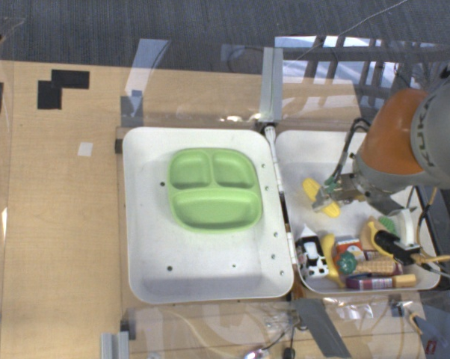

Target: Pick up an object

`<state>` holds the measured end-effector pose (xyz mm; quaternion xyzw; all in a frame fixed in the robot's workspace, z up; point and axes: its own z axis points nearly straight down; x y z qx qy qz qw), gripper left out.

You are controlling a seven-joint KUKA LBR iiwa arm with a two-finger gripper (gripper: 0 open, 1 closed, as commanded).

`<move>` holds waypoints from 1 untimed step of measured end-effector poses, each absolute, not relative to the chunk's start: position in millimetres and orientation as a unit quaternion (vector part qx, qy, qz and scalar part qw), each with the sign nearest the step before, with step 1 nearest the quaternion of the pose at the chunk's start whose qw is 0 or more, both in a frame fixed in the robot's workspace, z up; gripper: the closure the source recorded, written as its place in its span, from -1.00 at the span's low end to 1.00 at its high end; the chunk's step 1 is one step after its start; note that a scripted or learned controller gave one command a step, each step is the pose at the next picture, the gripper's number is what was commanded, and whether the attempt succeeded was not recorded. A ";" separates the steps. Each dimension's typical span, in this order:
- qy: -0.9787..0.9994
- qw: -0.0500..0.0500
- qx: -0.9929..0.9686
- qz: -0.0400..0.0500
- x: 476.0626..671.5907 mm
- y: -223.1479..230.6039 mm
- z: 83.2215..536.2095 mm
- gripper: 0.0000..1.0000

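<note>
Gripper (331,194) low in right bin (300,148), at yellow piece (315,194) — fingers' spread and any hold not discernible. Other toys heaped at near edge. Green tray (214,189) in left bin (146,223) — apparently the drop spot.

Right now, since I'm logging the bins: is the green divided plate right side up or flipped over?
Right side up: the green divided plastic plate shows its three hollow compartments, lying flat in the left white bin.

I get bright, even overhead light; the two shallow white plastic bins (146,275) read almost blown out. Left of the pincer (327,195), clear panels (154,58) throw pale glare streaks. Shadows stay soft, detail slightly fuzzy.
</note>
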<state>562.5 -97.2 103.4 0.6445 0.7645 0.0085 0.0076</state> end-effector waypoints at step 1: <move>0.717 0.002 0.697 0.003 568.0 -34.8 220.8 1.00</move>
